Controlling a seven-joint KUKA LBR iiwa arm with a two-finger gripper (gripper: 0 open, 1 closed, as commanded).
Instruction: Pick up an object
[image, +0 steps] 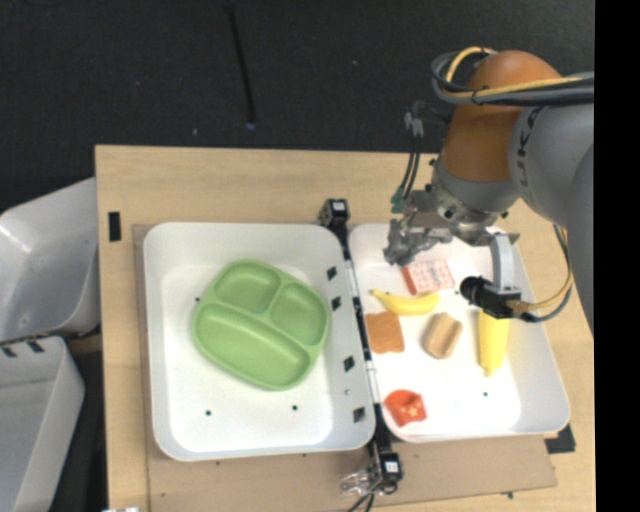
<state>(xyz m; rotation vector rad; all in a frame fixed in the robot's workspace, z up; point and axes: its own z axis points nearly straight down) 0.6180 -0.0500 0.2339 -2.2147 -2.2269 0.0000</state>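
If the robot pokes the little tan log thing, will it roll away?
Probably a bit. The tan log looks rounded, so a sideways push could roll it toward the banana or the orange square close beside it. It looks small, so likely light.

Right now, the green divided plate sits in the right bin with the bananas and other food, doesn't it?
Not quite. The camera view shows the green plate alone in the left bin. The bananas and other food lie in the right bin.
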